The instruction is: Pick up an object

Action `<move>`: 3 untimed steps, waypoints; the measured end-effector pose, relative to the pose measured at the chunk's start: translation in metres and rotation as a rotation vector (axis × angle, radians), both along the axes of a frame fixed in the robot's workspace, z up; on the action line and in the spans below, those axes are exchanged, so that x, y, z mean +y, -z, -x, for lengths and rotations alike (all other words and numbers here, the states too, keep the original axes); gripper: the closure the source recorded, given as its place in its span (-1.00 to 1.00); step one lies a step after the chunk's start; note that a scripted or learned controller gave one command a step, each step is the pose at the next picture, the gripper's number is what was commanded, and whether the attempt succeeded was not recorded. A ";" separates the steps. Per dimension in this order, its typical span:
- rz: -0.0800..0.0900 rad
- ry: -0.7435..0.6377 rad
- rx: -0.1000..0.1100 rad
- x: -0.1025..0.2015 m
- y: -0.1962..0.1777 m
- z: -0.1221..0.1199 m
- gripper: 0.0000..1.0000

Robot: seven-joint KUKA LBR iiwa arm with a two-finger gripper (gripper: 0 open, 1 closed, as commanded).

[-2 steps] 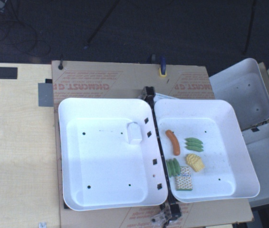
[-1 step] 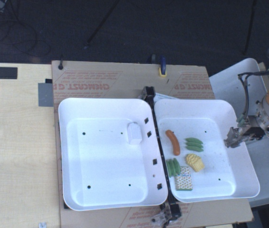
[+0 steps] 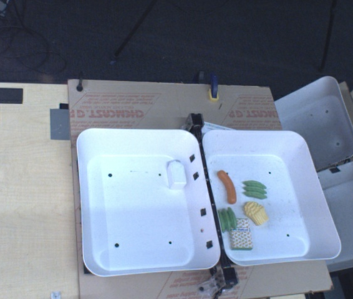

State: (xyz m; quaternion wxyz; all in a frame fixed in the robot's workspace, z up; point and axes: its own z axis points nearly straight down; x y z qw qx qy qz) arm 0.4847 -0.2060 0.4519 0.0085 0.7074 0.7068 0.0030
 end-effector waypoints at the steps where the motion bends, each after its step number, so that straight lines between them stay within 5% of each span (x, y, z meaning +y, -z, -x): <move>1: -0.014 -0.003 0.032 0.030 0.149 -0.017 1.00; 2: -0.009 0.001 0.019 0.000 0.138 0.010 1.00; 3: -0.002 -0.001 0.005 -0.009 0.020 0.008 1.00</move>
